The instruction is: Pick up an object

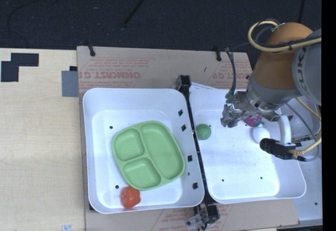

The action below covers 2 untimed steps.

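Two white bins are sitting side by side on the desk, and the hand is hanging near the right bin's far edge, close to a green ball, maybe going for it, though I cannot tell if it is spread or pressed together.

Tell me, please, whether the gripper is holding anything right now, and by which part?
It cannot be told: the gripper hangs over the right bin, and nothing is visibly between its fingers.

Open right bin floor; green ball beside divider.
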### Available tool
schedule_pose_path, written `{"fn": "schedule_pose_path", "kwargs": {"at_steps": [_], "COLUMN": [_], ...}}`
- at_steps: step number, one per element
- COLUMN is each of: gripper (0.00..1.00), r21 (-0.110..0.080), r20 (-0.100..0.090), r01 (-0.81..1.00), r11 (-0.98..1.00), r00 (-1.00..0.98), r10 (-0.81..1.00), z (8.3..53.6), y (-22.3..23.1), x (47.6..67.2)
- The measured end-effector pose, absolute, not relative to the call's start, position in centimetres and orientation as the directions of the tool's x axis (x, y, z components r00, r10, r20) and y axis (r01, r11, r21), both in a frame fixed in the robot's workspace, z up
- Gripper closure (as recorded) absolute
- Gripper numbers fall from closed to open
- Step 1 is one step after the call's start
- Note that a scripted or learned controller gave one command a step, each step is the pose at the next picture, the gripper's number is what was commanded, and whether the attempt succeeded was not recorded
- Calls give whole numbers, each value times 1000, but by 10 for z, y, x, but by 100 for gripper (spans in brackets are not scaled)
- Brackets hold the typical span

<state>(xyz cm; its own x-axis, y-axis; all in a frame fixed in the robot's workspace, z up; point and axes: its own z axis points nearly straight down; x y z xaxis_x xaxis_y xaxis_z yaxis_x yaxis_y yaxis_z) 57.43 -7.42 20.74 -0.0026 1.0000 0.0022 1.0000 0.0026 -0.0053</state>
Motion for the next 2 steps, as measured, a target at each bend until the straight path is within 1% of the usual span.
{"fn": "schedule_pose_path", "kwargs": {"at_steps": [1, 2], "gripper": [100, 100], "r21": [-6, -6], "r20": [3, 2], "r01": [1000, 1000], "r11": [4, 4], "r00": [-4, -4], "r10": [1000, 1000], "z": [202, 205], "y": [-23, 37], "x": [552, 534]}}
